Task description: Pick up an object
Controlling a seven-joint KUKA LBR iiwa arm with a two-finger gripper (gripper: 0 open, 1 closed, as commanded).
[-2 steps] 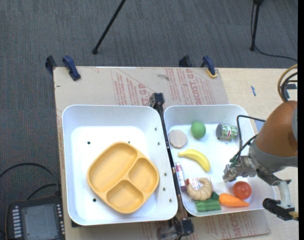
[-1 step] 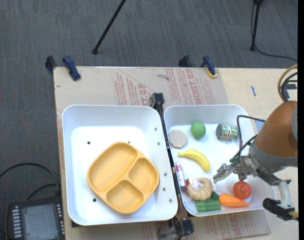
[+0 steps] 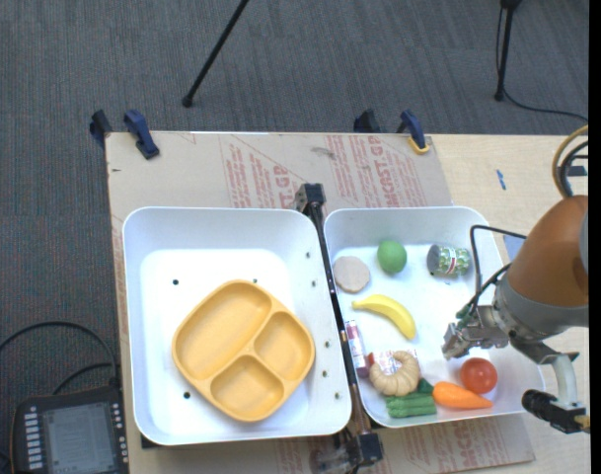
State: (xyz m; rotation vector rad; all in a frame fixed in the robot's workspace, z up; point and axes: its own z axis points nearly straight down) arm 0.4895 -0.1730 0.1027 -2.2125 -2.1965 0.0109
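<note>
Down in the right bin [image 3: 433,217], my pincer [image 3: 462,341] hangs low over the white floor, just above and left of a red tomato [image 3: 479,374]. How my pincer stands, wide or narrow, I cannot tell; it shows as a dark, cluttered shape, and nothing visibly sits in it.

The tomato is round, glossy red with a small bright highlight, and lies near the bin's front right corner. Just beside it at the front edge is an orange carrot [image 3: 461,396], tapered and lying on its side, with a green vegetable piece [image 3: 412,406] to its left. A tan, lumpy pastry-like item [image 3: 395,371] sits above that. Near the bin's middle lies a yellow banana [image 3: 387,313], curved. Farther back are a green round fruit [image 3: 392,257], a pale flat disc [image 3: 352,274] and a small can [image 3: 448,260] on its side. A slim red-and-white item [image 3: 354,345] lies against the bin's left wall.

The left bin [image 3: 142,245] holds a yellow three-compartment tray [image 3: 243,350], set at an angle. Both bins rest on the bench [image 3: 270,166].
</note>
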